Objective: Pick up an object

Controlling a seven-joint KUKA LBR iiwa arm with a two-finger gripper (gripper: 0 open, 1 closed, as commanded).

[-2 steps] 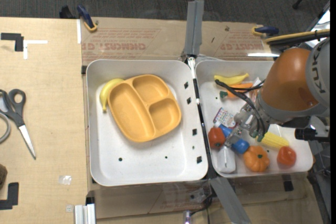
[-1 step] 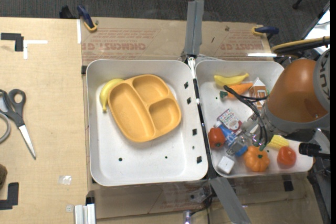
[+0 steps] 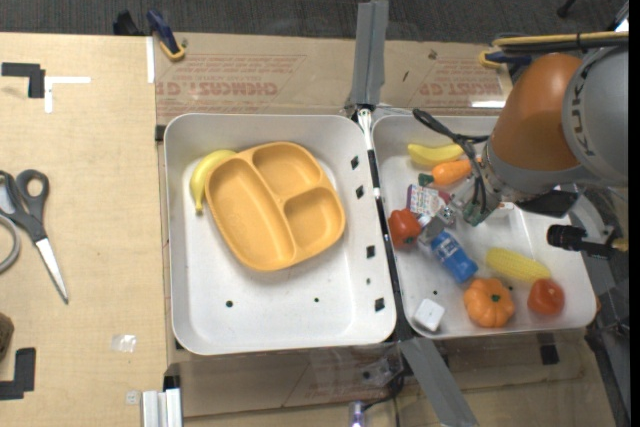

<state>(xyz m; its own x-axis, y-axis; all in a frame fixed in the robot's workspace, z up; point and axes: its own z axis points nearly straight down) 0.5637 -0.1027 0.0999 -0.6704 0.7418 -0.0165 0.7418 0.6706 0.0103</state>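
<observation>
Crowding is the main hazard, judging by how tightly the toys lie in the right bin [image 3: 585, 310]. Landmark for all places below: the blue bottle [image 3: 452, 255], lying tilted near that bin's middle.

Nearest the camera's edge of the bin: a small white cube [image 3: 428, 316] below and a little left of the bottle; an orange pumpkin [image 3: 490, 302] below and right of it; a red tomato [image 3: 545, 296] further right, just beside the pumpkin. A yellow corn cob [image 3: 518, 264] lies right of the bottle, near but apart.

Mid bin: a second red tomato [image 3: 404, 227] sits up-left of the bottle, touching or nearly so. A red-and-white packet [image 3: 427, 202] lies just above the bottle.

The gripper [image 3: 474, 212] hangs up-right of the bottle, close over the packet's edge (jaw state: cannot tell, the orange wrist covers most of it; nothing is visibly held).

Far end: a carrot [image 3: 452, 171] and a banana [image 3: 436, 153], above the bottle, side by side.

Likely failures:
- fingers landing between bottle, packet and tomato, pinching two or none;
- round tomato rolling away at a touch;
- flat packet giving no grip;
- bottle, lying aslant, twisting out if caught off-centre.

Left bin [image 3: 190, 305], well left of the bottle, holds an orange divided plate [image 3: 272, 205] with another banana [image 3: 204, 173] tucked at its far-left rim; not in play, I judge.
</observation>
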